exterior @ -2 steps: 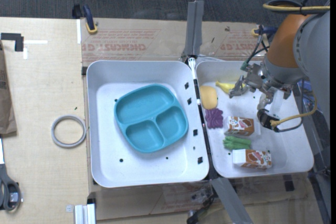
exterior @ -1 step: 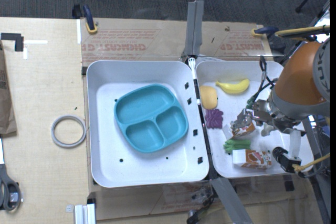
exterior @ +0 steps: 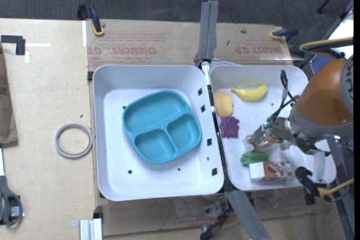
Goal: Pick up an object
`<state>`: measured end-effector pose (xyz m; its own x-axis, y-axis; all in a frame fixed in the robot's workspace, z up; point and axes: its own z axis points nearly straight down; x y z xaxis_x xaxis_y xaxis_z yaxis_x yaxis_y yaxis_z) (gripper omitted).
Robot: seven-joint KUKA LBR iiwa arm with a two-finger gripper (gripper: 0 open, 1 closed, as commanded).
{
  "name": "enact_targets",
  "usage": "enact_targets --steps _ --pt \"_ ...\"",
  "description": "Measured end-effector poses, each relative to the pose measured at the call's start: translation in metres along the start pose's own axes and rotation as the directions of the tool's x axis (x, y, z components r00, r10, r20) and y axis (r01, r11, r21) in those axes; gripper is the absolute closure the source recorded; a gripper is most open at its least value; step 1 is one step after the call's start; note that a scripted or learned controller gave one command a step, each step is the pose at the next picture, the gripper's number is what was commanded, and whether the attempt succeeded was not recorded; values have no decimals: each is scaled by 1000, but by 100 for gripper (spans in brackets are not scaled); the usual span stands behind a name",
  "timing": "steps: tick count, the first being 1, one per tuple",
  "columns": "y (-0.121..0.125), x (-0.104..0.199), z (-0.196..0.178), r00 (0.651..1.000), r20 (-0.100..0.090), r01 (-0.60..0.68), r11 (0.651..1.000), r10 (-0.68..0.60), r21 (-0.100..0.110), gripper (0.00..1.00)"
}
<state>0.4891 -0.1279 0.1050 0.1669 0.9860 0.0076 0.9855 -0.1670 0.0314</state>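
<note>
1. Objects for picking sit in the right bin (exterior: 292, 72): a yellow banana (exterior: 250, 92) near the far wall, a yellow lemon-like fruit (exterior: 223, 104) close to the divider, and purple grapes (exterior: 229, 127) just in front of that fruit
2. Nearer the front wall lie a green vegetable piece (exterior: 251, 157) and a small printed packet (exterior: 270, 171) (orange and white, label too small to read), the two just beside each other
3. And the arm comes in from the right, its orange band (exterior: 327, 93) bulking over the bin's right edge, the grey wrist (exterior: 309, 132) angled down and leftward into the bin
4. The gripper (exterior: 261, 136) is low over the bin floor, roughly mid-bin, just above the green vegetable piece and right of the grapes
5. Whether the claw is released or clenched, I cannot tell – the metal parts blur together, and nothing can be made out in its grasp
6. Cables (exterior: 283, 95) loop from the wrist across the bin, toward the banana
7. Over in the left bin (exterior: 107, 137), a blue divided plate (exterior: 162, 126) lies flat with its three compartments up, tilted diagonally in the tray
8. Out on the bench to the left, a grey tape ring (exterior: 73, 140) lies flat, well apart from both bins
</note>
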Motion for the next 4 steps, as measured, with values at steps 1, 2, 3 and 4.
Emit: enact_targets --steps 1,2,3,4 --pt "5 -32 0 996 2 92 996 -92 2 0" --pt "75 -25 1 995 8 99 995 -99 4 0" --pt "146 -30 3 993 9 122 993 -122 5 0" --pt "172 -34 5 879 -11 476 878 -476 56 0"
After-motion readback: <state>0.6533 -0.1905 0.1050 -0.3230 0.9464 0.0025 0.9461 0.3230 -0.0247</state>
